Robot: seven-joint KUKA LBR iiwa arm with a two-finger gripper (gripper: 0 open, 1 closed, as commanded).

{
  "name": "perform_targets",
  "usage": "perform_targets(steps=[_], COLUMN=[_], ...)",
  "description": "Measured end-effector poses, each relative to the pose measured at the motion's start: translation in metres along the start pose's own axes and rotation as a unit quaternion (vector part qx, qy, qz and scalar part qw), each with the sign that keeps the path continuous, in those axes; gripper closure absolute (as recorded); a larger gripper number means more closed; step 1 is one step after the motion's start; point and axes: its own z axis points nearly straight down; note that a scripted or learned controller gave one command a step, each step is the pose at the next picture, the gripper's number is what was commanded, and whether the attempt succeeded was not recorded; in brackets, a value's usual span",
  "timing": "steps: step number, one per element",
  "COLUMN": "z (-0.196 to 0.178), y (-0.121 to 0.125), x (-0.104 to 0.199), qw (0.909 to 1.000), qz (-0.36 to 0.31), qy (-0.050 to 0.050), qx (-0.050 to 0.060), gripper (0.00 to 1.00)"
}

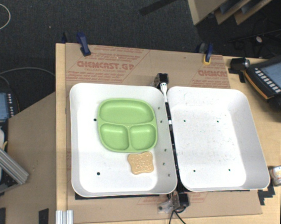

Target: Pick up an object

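just below the green tray [127, 124] — touching it — lies a tan cracker [141, 162].

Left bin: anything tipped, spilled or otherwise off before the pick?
Nothing stands out. The green divided plate lies flat and upright in the left bin, and the tan toast-shaped piece lies flat just below it, near its lower edge.

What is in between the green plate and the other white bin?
In the camera view, bare white floor of the left bin comes after the green plate, then the two rims meeting at a black strip, then the right bin.
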Motion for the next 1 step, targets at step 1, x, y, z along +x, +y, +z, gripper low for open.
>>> perform_targets(steps=[1], z=[0.0805], y=[-0.0810], x=[0.0313], qw=[0.9999], qz=[0.002], qy=[0.006], qx=[0.016], gripper=[1.00])
